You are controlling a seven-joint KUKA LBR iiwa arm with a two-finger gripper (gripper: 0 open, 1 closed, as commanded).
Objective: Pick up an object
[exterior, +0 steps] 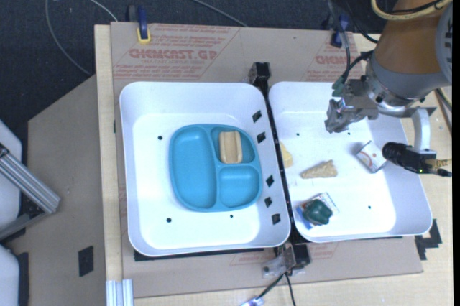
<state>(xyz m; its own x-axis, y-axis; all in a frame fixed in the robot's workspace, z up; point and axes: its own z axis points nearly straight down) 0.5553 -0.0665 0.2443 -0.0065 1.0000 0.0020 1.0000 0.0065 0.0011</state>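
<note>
Grey gripper point(338, 121) parked over right bin point(402, 218), can't tell grip state or any catch, wedge point(319, 169), packet point(317, 210) and white box point(369, 156) lying below it.

the arm point(413, 24) is cut off by the right edge; its fingertips are too small to tell.

The arm point(413, 46) was chunky grey with a fat orange band, a yellow cable looped over it, dark metal jaws.
</note>
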